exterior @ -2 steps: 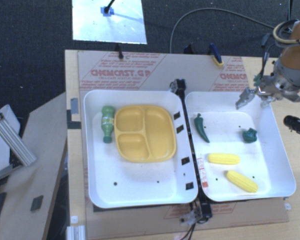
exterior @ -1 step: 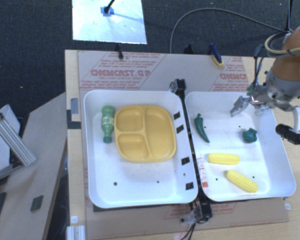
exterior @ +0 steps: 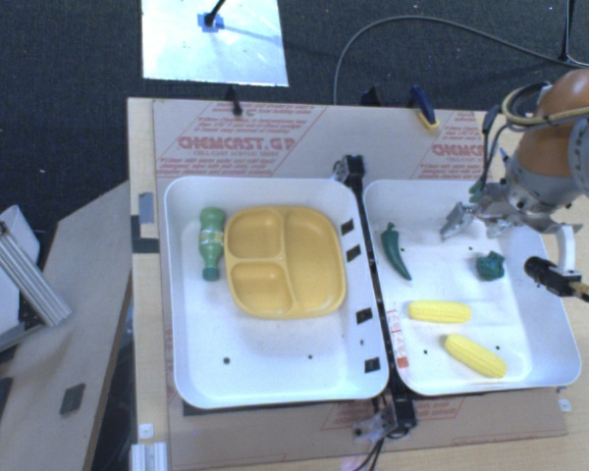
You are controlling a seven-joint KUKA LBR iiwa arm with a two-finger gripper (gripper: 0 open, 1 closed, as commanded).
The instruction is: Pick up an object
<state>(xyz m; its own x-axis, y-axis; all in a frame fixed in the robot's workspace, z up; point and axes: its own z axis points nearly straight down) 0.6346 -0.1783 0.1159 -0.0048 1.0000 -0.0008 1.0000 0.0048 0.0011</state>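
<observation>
A wooden bench (exterior: 98, 292) on dark carpet carries two shallow white bins, the left bin (exterior: 275, 376) holding a yellow divided tray (exterior: 283, 261) with a green bottle (exterior: 211, 242) beside it. In the right bin (exterior: 530, 366), nearest lies one corn cob (exterior: 474, 355), angled down-right, then a second corn cob (exterior: 440, 312), lengthwise left-right, then a small dark-green object (exterior: 490, 265) and a green chili pepper (exterior: 395, 250), stem far, tip near-right. The gripper (exterior: 471, 214) hangs over the bin's far part near the small object; its state cannot be determined.

floor: dark speckled carpet (exterior: 59, 57) | on it: pale shiny square sheet (exterior: 214, 29) | tabletop: light wooden tabletop (exterior: 88, 292) | left edge: silver aluminium rail (exterior: 15, 268)
</observation>
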